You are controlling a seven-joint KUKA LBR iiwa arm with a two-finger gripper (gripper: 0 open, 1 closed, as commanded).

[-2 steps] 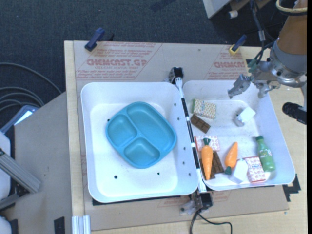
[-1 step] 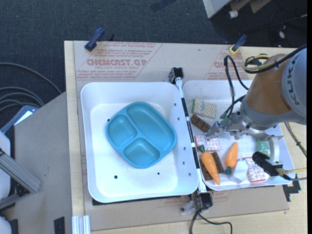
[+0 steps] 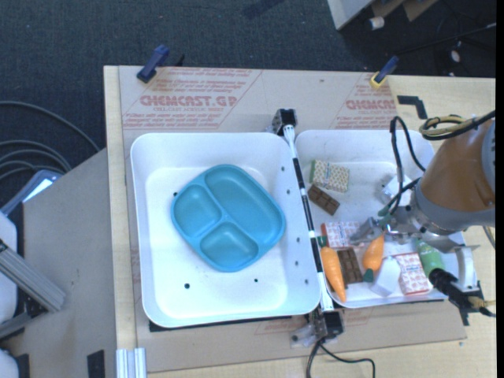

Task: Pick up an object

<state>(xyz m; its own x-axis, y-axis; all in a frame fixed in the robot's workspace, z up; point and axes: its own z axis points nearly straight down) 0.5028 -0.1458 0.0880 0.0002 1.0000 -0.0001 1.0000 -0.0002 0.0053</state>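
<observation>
The right bin [image 3: 346,144] holds several small items. A checkered packet [image 3: 331,177] and a brown bar [image 3: 324,200] lie at its back left. An orange carrot [image 3: 333,270] and a dark chocolate bar [image 3: 350,264] lie along the front left. A second orange carrot piece [image 3: 374,252] is tilted just below my gripper [image 3: 373,230], which hangs low over the middle of this bin. The arm [image 3: 461,179] covers the bin's right side. I cannot tell whether the gripper touches the carrot piece.
A blue divided plate [image 3: 227,216] rests in the left bin [image 3: 150,211]. Red-and-white packets [image 3: 411,274] [image 3: 339,232], a white piece [image 3: 387,277] and a green item [image 3: 431,257] also lie in the right bin. Black cables loop over the arm at the right.
</observation>
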